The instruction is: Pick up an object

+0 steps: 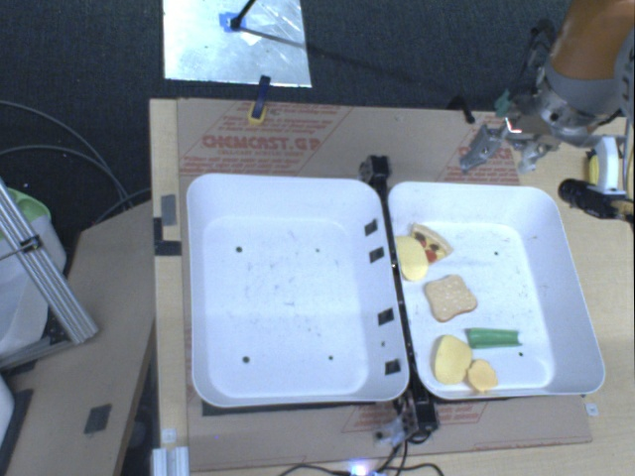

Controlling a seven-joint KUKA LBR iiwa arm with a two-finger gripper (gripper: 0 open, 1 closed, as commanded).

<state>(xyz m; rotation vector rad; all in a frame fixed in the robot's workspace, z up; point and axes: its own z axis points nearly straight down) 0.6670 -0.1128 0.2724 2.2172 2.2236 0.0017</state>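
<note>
The right bin (556, 266) holds several toy food pieces. A pizza slice (431, 240) and a pale yellow piece (409, 258) lie near its left wall. A slice of toast (449, 297) sits in the middle, with a green bean (493, 337) below it. A yellow potato-like piece (451, 359) and a small orange-yellow piece (483, 375) lie at the front. My gripper (483, 151) hangs beyond the right bin's back rim, over the cardboard, apart from all the pieces. Above it rises the arm's orange band (595, 18).
The left bin (283, 296) lies beside the right one, with a black hinge strip (387, 276) between them. A shiny metal sheet (236, 26) lies at the back left. A metal frame (40, 266) stands at the far left.
</note>
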